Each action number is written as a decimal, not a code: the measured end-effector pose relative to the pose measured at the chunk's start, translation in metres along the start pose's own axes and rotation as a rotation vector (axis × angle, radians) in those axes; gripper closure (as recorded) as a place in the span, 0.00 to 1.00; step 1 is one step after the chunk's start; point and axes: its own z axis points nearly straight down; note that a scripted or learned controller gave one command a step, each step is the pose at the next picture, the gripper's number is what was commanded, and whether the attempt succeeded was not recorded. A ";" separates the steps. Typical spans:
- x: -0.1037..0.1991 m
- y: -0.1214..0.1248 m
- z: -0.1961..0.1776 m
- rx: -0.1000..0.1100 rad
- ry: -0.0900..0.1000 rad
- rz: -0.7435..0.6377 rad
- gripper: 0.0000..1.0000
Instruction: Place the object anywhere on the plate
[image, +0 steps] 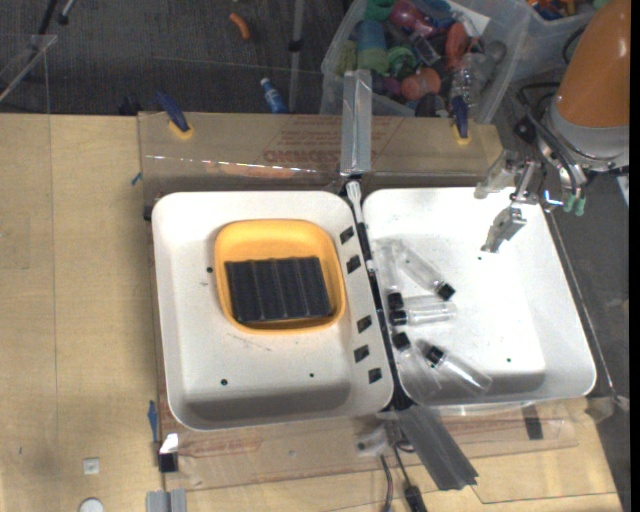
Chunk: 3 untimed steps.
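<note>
In the camera view, you are looking down at a slant on two shallow white bins set side by side on a wooden bench. The left bin (180, 300) holds a yellow-orange plate (278, 240) with rounded corners, and a dark ribbed rectangular pad (278, 287) lies flat across the plate's middle and lower part.

The right bin (540, 320) holds three clear plastic tubes with black caps, lying near the divider between the bins. The upper tube (415, 270) slants from upper left down to its cap at lower right. The middle tube (422, 313) lies almost level, its cap toward the divider. The lower tube (455, 368) slants down to the right, its cap at upper left.

The gripper (520, 200) hangs over the upper right part of the right bin, below the arm's orange band (598, 60). You can make out one pale finger pointing down and left; nothing is visible between the fingers, and whether they are spread or pressed together cannot be told.

The relation that matters for you: the tubes lie down and to the left of the gripper, well apart from it, with the upper tube nearest. The plate lies farther left again, across the divider, so a carry would run leftward past the tubes' resting place.
</note>
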 end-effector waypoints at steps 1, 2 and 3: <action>0.002 -0.005 0.003 -0.001 0.003 -0.307 0.00; -0.015 -0.026 0.019 -0.001 0.000 -0.446 0.00; -0.020 -0.058 0.027 -0.001 0.000 -0.779 0.00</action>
